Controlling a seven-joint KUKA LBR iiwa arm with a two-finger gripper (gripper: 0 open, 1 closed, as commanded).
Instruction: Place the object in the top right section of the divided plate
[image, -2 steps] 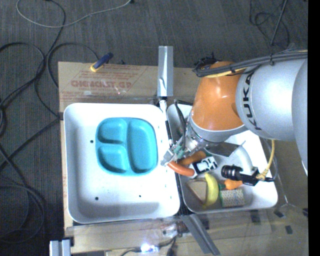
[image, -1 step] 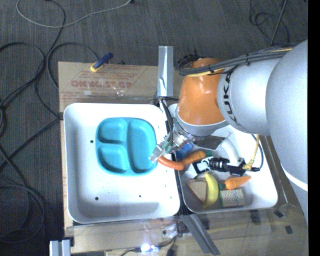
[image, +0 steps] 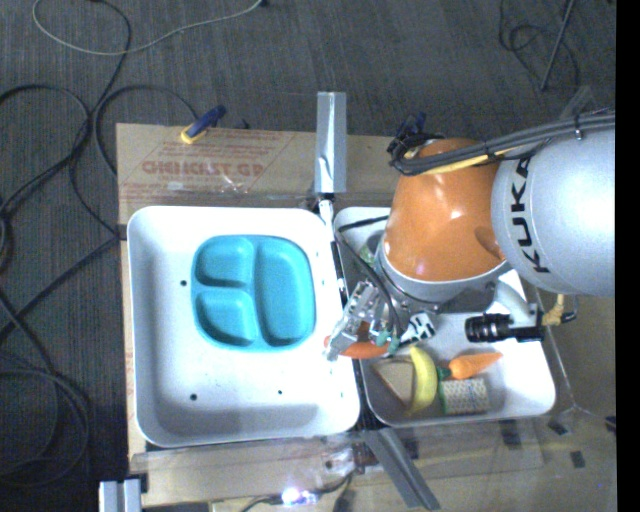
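Camera view catches an orange, carrot-like object (image: 362, 349) pinched between the fingers of the gripper (image: 358, 335), poised right over the seam where the two white bins meet, just past the right rim of the left bin (image: 150, 330). The blue divided plate (image: 255, 291) lies in that left bin, near the gripper but apart from it, with its large section toward the right and two smaller sections on the left. The grey arm (image: 560, 215) with its orange band (image: 445, 215) leans in from the right, covering much of the right bin (image: 530, 395), where a banana (image: 424, 377), a second orange carrot-shaped piece (image: 472, 364) and a speckled block (image: 464, 397) sit together near the near edge. The grip looks shallow, taken near one end of the object, so a quick swing toward the plate could shake it loose onto the bin floor. A release made too soon would likely drop it on the plate's rim or on a divider ridge, from which it could roll into the wrong section.
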